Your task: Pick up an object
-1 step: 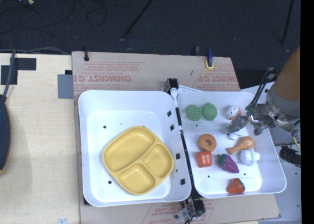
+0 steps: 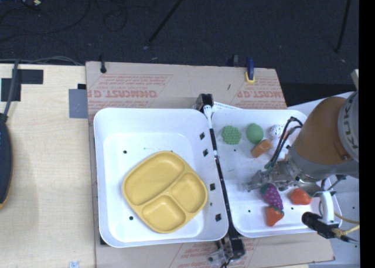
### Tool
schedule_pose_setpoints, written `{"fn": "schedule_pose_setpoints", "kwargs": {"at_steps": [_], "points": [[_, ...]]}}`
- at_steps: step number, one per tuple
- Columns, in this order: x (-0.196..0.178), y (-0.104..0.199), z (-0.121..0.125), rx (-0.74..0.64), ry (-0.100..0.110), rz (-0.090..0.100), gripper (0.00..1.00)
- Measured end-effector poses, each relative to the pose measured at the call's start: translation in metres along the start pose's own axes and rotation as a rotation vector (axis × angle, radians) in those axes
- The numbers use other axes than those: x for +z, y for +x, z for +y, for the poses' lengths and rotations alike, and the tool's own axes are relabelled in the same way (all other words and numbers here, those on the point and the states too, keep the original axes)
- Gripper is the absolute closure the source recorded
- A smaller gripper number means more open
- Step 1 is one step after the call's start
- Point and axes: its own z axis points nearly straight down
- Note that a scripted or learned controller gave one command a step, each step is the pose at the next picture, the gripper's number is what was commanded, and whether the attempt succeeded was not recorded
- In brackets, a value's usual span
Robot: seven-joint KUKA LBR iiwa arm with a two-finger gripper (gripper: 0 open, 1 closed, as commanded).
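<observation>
Strawberry (image 2: pixel 273 216) lies nearest in the right bin (image 2: pixel 246 226), with purple grapes (image 2: pixel 272 196) just above it and a red piece (image 2: pixel 300 196) beside. Over the grapes hangs the gripper (image 2: pixel 262 179); how it is set I cannot tell. Farther back sit carrot (image 2: pixel 261 148), broccoli (image 2: pixel 231 135) and lime (image 2: pixel 254 132). Left bin (image 2: pixel 111 143) bears a yellow tray (image 2: pixel 165 191).
</observation>
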Motion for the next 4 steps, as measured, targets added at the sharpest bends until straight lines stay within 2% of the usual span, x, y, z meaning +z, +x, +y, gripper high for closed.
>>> {"fn": "schedule_pose_setpoints", "kwargs": {"at_steps": [1,2,3,4], "points": [[-0.007,-0.001,-0.001,0.009,0.005,0.002,1.0],[0.02,0.046,0.056,-0.006,-0.003,0.001,1.0],[-0.168,0.108,0.016,-0.007,-0.013,0.003,1.0],[-0.24,0.186,-0.03,-0.009,-0.002,0.003,1.0]]}}
